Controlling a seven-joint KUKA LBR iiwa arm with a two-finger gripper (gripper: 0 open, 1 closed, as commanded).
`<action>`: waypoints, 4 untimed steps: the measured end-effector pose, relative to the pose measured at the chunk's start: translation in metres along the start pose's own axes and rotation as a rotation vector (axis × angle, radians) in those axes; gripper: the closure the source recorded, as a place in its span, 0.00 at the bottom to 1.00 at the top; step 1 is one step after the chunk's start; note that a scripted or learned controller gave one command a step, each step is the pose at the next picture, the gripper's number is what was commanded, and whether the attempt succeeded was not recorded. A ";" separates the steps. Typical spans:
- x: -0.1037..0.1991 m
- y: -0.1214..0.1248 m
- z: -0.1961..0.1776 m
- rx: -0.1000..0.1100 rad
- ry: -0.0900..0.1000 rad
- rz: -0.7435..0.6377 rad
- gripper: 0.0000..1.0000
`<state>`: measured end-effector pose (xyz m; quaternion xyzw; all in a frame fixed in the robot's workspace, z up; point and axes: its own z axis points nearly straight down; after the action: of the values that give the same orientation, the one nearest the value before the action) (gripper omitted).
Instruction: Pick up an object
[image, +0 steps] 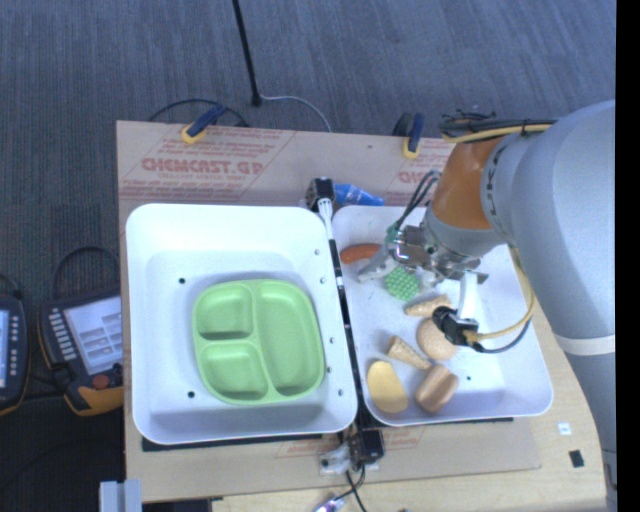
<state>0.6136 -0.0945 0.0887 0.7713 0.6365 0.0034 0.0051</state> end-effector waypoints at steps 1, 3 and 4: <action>-0.002 0.000 -0.010 0.001 -0.002 0.001 1.00; -0.022 0.058 0.002 0.030 0.000 -0.160 1.00; -0.033 0.002 0.000 0.004 0.001 0.047 1.00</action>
<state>0.6094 -0.1271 0.0885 0.7860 0.6183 0.0026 0.0034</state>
